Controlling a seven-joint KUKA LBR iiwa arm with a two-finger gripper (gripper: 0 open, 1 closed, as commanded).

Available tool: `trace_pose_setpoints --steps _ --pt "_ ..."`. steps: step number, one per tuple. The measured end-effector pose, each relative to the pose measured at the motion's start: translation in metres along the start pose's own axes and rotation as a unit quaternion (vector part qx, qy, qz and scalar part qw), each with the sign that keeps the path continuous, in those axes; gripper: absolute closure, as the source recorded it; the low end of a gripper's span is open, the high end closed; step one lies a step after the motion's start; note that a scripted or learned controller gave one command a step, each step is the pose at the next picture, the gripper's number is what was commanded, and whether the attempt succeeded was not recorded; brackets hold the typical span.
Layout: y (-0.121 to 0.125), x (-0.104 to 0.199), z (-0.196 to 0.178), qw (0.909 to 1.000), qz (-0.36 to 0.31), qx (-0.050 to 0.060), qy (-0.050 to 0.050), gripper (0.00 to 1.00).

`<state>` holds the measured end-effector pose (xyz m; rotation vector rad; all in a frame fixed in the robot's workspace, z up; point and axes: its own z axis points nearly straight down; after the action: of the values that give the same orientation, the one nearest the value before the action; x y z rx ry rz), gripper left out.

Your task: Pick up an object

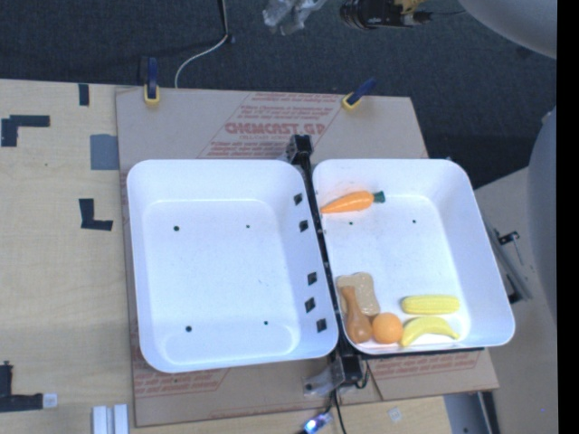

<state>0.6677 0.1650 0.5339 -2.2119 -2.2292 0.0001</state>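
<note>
Nearest the lens, along the bottom edge, cabling and a clip (333,385) sit where the two bins meet. Wooden bench (54,269), marked with dark tape pieces, carries a cardboard sheet (262,129) clamped at its far corners; dark carpet (90,16) lies beyond. Left bin (217,260) and right bin (461,242) touch along a black hinge line. Right bin contents: banana (429,331) and corn cob (430,305) at the near right; a tan bread-like piece (358,297) touching an orange (386,328); carrot (347,202) near the far left wall. Gripper (294,3) hangs blurred above the carpet, well apart from the bins; its opening cannot be told.
</note>
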Motion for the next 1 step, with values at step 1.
trace_pose_setpoints --steps 1 --pt "0.0002 0.0684 0.0004 1.0000 0.000 0.000 0.000 1.00"
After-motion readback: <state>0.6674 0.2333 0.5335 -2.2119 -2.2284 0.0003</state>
